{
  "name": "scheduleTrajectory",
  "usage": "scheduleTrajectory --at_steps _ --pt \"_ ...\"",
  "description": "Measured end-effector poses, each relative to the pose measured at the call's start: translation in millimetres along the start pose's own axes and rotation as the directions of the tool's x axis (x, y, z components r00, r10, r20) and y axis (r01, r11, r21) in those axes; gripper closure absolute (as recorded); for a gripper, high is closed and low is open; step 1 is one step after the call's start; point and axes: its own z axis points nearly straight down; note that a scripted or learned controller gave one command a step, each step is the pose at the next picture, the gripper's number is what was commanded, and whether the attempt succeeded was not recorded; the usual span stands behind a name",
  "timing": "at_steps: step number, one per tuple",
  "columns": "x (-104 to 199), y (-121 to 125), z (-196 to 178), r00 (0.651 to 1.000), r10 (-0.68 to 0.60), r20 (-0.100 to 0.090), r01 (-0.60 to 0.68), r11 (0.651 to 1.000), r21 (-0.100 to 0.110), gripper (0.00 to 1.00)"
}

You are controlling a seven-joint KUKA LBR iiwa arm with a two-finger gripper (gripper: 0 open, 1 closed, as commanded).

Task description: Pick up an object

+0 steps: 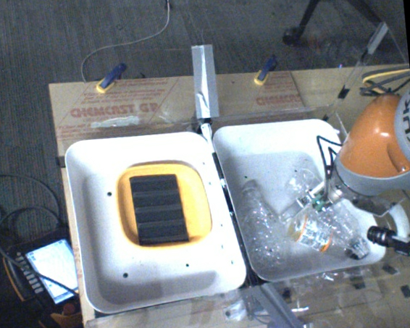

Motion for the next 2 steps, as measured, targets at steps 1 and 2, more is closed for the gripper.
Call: scheduleTrajectory --at_steps 1,2 --pt "-3.7 -15.9 -45.8 0.999 0.031 -0.018 -0.03 0.999 0.043 1.0" --pt "41.7 9.2 -90.7 0.999 0.032 -0.017 -0.031 0.998 0.057 1.0"
